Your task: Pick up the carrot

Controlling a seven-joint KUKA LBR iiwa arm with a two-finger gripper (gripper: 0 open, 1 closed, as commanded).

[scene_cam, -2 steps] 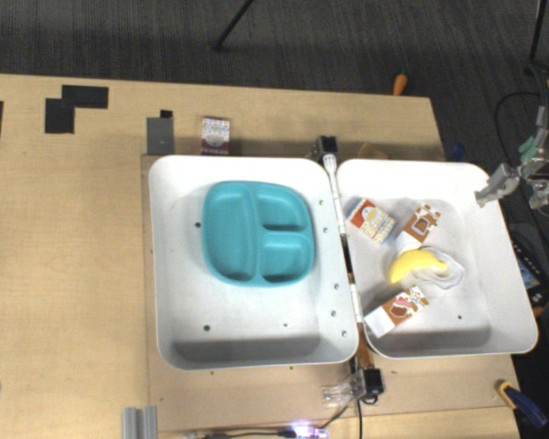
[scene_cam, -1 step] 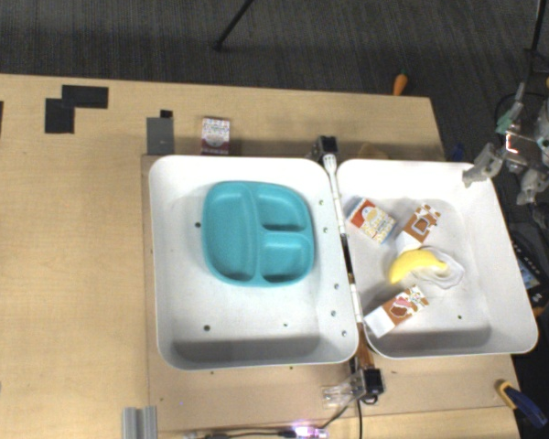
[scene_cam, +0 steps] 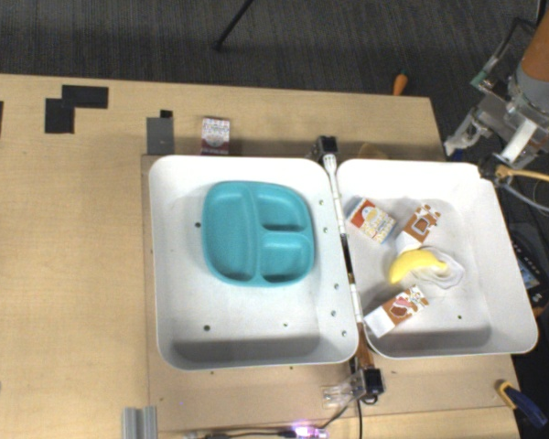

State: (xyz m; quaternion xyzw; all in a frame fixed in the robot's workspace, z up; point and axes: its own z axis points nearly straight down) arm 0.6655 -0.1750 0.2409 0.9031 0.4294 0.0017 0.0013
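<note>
My gripper point(scene_cam: 496, 144) hangs over the far right corner of the right bin point(scene_cam: 494, 332), below the arm's orange band point(scene_cam: 542, 55). It is above and to the right of everything lying in that bin. In the bin lie a yellow banana point(scene_cam: 415, 264), a clear plastic piece point(scene_cam: 446, 274) beside it, and three small printed packets point(scene_cam: 373, 220) point(scene_cam: 424, 221) point(scene_cam: 398, 307). A small orange object point(scene_cam: 400, 84) sits at the bench's far edge, behind the right bin; I cannot tell what it is.
The left bin point(scene_cam: 178, 337) holds a teal divided plate point(scene_cam: 258, 233). A small patterned cube point(scene_cam: 216, 133) and a grey block point(scene_cam: 160, 134) stand behind the left bin. Cables run past the right bin's right side point(scene_cam: 531, 179).
</note>
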